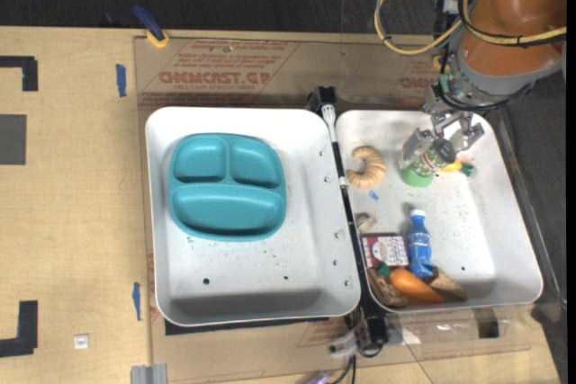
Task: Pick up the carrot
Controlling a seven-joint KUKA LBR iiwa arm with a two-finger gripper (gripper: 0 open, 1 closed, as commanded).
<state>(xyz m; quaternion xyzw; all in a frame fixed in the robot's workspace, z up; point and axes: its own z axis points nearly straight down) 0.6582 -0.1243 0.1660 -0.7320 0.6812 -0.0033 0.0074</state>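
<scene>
carrot (416,284) lying at the near edge of the right bin (517,220), wedged against a blue bottle (418,243), while the end effector (443,139), its opening impossible to judge, hovers over a green object (417,173) well apart from it.

Desk (72,220): light wood surface, black tape marks along its left edge. A sheet of printed cardboard (225,67) lies flat on it. Two white bins rest on the cardboard, side by side and touching: left bin (162,283), right bin (513,220). A blue-and-yellow clamp (151,24) sits at the cardboard's far left corner.
</scene>
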